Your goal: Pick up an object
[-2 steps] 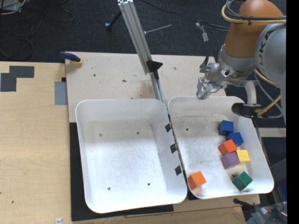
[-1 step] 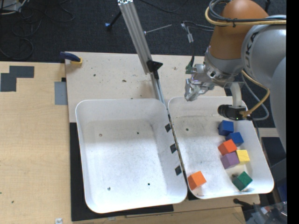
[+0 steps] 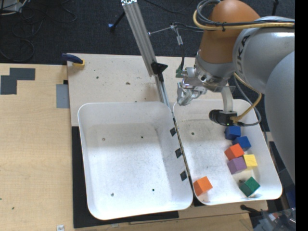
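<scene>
Arm comes in from the right side of the right bin (image 3: 269, 192), orange-banded wrist bent down, end effector (image 3: 185, 96) hanging over that bin's far left corner, close to the divider where both bins meet. Can't tell if the end effector is apart or together; nothing visible in it.

Landmark = right bin. Cubes are clustered along its right wall: blue cube (image 3: 233, 132) farthest back, second blue cube (image 3: 243, 143) just beside it, red-orange cube (image 3: 234, 152) touching that one, yellow cube (image 3: 250, 160) and purple cube (image 3: 237, 165) side by side nearer the front, green cube (image 3: 250, 186) at the front right corner. Lone orange cube (image 3: 203, 185) sits at the front left corner, well apart from the cluster.

End effector is well apart from all cubes. Left bin (image 3: 91, 186) butts against the right bin's left wall. Both bins rest on the counter (image 3: 33, 143).
</scene>
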### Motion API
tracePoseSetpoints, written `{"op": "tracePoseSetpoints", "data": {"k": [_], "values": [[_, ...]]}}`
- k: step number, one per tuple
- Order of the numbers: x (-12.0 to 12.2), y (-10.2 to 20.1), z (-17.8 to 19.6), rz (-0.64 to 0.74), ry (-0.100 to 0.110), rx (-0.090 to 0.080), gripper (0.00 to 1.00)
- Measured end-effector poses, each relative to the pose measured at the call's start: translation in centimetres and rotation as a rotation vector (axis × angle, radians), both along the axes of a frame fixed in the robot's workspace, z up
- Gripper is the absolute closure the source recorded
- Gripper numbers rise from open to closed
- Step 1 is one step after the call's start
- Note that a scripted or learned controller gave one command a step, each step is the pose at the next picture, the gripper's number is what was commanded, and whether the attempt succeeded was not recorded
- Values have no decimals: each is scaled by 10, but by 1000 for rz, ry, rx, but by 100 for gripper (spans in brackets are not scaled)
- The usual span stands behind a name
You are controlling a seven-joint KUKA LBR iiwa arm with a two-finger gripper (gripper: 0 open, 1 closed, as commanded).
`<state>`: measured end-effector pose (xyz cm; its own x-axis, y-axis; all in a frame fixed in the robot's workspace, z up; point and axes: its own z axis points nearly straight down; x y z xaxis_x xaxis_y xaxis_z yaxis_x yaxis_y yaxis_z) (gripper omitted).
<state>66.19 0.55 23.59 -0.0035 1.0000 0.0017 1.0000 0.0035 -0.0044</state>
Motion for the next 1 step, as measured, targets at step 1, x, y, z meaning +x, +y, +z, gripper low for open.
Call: {"op": "tracePoseSetpoints", "data": {"k": [1], "values": [[-4, 48, -11, 0, 1, 0, 100]]}}
